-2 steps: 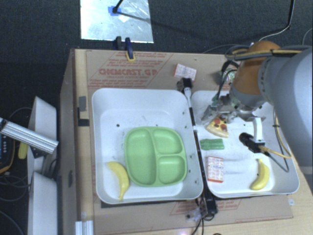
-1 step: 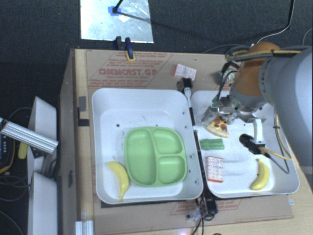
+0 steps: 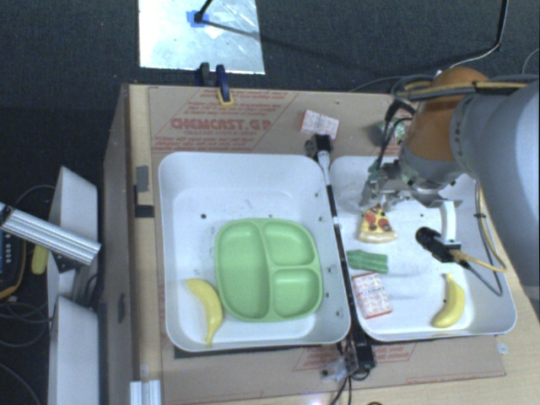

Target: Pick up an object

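My gripper (image 3: 377,194) hangs over the back left part of the right bin (image 3: 489,315), just above a toy pizza slice (image 3: 377,226). Nothing shows between the fingers. In front of the slice lie a green flat piece (image 3: 367,261) and a red-and-white card (image 3: 371,295). A yellow banana (image 3: 450,302) rests near that bin's front right corner.
The left bin (image 3: 181,184) holds a green divided plate (image 3: 268,268) and a second banana (image 3: 206,307) at its front left. A small printed packet (image 3: 320,124) lies on the cardboard behind the bins. The grey arm covers the right bin's back right.
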`<state>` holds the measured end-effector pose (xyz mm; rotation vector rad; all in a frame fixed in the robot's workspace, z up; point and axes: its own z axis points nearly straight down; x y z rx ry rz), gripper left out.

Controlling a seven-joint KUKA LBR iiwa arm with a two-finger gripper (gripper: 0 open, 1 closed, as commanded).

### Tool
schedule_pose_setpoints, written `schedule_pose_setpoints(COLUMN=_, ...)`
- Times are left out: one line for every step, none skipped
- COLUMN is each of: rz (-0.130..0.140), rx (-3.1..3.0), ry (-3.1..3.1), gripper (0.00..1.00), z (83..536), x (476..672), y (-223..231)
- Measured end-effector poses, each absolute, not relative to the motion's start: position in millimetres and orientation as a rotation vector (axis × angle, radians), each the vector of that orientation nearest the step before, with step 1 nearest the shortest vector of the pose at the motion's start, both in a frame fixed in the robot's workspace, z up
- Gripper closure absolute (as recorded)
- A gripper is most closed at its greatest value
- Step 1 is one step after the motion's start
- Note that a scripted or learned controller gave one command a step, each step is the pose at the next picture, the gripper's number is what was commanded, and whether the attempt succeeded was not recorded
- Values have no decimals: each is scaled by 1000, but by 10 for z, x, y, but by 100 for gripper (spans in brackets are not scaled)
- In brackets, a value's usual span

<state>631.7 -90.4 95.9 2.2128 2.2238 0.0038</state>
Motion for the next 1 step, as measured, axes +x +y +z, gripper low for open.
schedule_pose_setpoints(rz=6, rx=2212, ry=2223, gripper=100, z=2464, x=5785, y=-676)
